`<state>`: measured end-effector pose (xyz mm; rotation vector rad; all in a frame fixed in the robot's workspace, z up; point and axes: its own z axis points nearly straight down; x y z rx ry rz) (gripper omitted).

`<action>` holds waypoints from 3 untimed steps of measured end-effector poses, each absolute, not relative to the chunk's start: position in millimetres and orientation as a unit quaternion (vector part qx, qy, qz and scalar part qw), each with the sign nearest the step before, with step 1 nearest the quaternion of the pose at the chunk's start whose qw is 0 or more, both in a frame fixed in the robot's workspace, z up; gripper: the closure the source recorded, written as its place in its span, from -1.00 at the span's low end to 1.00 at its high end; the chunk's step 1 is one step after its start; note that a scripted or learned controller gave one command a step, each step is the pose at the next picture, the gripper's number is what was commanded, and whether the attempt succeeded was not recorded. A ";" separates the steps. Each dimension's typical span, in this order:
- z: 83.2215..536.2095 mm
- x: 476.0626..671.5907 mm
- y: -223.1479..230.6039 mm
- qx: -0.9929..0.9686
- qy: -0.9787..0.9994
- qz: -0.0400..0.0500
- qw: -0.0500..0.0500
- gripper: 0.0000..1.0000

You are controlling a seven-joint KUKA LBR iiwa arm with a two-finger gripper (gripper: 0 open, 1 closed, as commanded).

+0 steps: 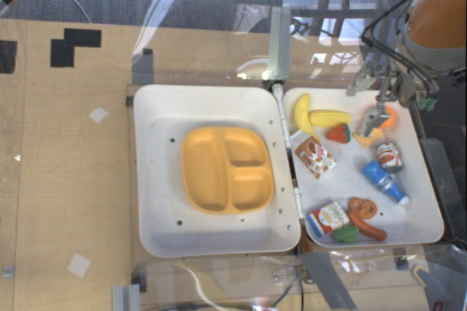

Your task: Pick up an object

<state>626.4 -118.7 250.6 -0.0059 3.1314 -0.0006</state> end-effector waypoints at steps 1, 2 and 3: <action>127.3 637.1 -98.5 0.048 0.999 0.000 0.009 -1.00; 88.3 663.0 -141.1 0.157 0.988 0.000 -0.004 -1.00; 89.3 651.2 -93.1 0.104 0.995 -0.001 0.007 -1.00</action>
